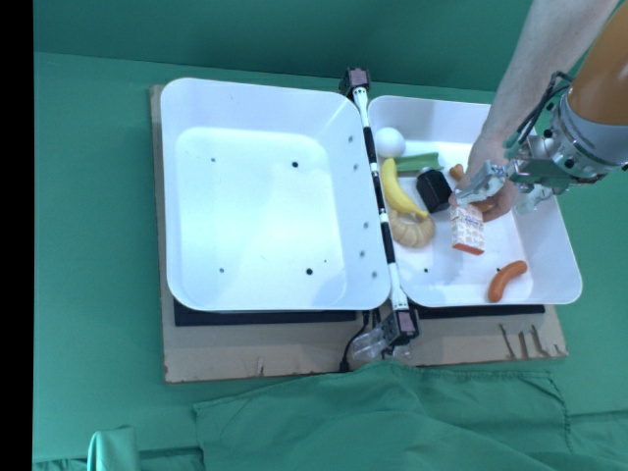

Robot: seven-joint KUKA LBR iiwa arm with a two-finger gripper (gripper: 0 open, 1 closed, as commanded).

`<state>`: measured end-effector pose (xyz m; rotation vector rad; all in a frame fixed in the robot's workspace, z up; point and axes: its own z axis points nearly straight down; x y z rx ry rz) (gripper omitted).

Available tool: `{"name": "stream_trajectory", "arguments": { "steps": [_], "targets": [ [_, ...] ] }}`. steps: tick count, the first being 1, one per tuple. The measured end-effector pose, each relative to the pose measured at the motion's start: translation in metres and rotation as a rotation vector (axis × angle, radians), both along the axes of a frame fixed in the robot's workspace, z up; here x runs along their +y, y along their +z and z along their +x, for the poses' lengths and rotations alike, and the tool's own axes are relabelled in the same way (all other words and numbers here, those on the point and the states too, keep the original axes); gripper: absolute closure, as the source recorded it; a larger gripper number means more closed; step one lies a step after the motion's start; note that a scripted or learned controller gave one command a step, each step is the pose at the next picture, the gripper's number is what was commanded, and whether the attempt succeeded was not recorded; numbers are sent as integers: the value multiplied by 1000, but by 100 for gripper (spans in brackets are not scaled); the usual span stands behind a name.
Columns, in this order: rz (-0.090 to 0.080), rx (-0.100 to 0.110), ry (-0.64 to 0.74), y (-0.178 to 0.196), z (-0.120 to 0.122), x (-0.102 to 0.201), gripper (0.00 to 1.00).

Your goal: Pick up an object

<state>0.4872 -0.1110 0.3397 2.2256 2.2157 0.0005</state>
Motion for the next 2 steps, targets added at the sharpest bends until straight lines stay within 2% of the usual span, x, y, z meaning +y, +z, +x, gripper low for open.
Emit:
{"name": "stream_trajectory", "arguments": {
  "steps": [1, 2],
  "targets": [
    [-2, 3, -2, -102, 67, -41, 0],
    [-10, -28, 1, -122, 80, -51, 0]
  ]
}}
